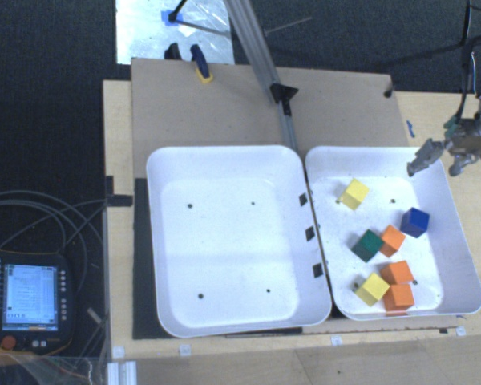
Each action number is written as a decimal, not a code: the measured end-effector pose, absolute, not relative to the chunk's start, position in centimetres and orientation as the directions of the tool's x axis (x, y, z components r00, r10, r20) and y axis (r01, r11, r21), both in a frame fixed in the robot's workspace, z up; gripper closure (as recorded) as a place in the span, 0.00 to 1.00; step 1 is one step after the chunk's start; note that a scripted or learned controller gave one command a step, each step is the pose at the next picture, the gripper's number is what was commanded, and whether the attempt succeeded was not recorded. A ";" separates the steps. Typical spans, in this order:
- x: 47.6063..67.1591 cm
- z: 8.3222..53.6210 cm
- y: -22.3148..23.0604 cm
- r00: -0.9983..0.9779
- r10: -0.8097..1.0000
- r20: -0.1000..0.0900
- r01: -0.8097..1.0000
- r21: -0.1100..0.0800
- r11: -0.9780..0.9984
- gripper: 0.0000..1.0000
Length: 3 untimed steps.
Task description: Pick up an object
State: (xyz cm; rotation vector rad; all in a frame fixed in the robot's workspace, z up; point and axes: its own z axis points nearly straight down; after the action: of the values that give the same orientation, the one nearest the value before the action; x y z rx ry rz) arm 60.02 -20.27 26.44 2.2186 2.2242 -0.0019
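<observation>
Two white bins sit side by side on your bench (224, 103), near its front edge. You have the left bin (164, 215) bare white with a few dark dots on its floor. Your right bin (457, 239) carries seven cubes. At the bench's far right edge, over the right bin's back right corner, you'll find the gripper (445, 160); its fingers are spread apart with nothing between them, well clear of every cube. Cubes, working from the back wall forward: a yellow cube (354, 193) lies alone near the back left corner. The blue cube (414, 221) sits toward the right wall. An orange cube (392, 240) touches the green cube (368, 245) mid-bin. Close to the front wall, a second yellow cube (373, 288) lies beside two orange cubes (398, 285) stacked close, one behind the other.
</observation>
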 end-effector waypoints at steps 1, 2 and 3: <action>59.4 20.4 -19.9 -0.002 1.000 0.000 1.000 -0.003 0.002 0.00; 59.2 14.5 -19.1 -0.003 1.000 0.001 1.000 -0.004 0.003 0.00; 59.4 15.9 -19.2 -0.004 1.000 -0.001 1.000 0.003 0.004 1.00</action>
State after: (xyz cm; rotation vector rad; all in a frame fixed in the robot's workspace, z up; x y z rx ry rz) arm 59.36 -19.22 15.94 2.2149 2.2239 0.0028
